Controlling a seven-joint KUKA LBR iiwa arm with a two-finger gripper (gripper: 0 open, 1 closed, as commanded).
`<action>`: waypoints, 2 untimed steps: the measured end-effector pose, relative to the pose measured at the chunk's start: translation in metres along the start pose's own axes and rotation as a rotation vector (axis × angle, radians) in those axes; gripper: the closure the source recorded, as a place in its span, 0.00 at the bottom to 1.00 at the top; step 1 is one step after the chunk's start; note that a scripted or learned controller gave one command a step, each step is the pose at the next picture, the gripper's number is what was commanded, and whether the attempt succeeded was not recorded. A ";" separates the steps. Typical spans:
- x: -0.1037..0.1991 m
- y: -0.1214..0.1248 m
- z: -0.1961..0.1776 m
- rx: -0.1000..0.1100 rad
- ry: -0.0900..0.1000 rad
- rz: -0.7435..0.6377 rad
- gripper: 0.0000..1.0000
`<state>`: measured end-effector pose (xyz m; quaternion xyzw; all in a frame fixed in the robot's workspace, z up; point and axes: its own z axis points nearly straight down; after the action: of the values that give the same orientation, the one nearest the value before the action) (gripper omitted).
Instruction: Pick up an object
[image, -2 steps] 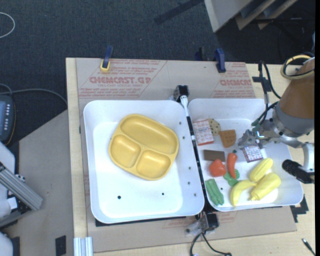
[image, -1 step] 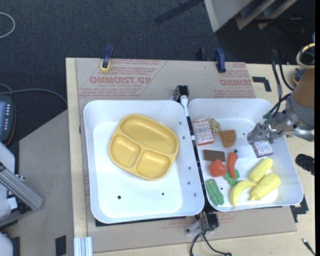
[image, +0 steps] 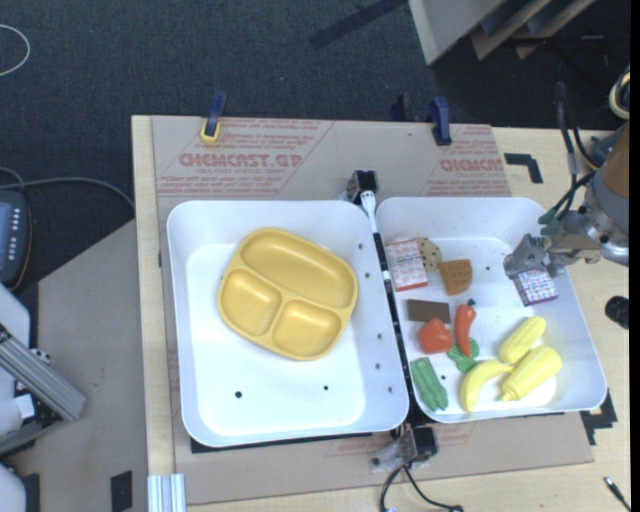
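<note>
My gripper (image: 536, 258) hangs over the right bin (image: 500, 222) near its far right side. A small pink-patterned packet (image: 538, 289) sits directly under it, and I cannot see whether it is gripped. Spread across the rest of this bin are a red-and-white packet (image: 405, 264), a cookie (image: 430, 252), a brown bread slice (image: 456, 275), a dark brown bar (image: 428, 310), a tomato (image: 434, 337), a red chili (image: 466, 321), a green pea pod (image: 429, 383), a banana (image: 481, 381) and two yellow corn cobs (image: 522, 339) (image: 533, 370).
A yellow divided plate (image: 290, 293) lies in the left bin (image: 200, 330). The ridge where the two bins meet (image: 385, 290) runs down the middle. Blue and yellow clamps (image: 212, 122) hold the cardboard at the back edge. Cables (image: 570, 130) trail down by the arm at the right.
</note>
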<state>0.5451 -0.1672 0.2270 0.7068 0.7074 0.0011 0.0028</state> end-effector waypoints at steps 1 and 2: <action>0.053 0.011 -0.008 0.001 0.003 -0.005 1.00; 0.114 0.013 -0.013 0.004 0.004 -0.006 1.00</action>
<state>0.5575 -0.0528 0.2395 0.7049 0.7093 0.0010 -0.0001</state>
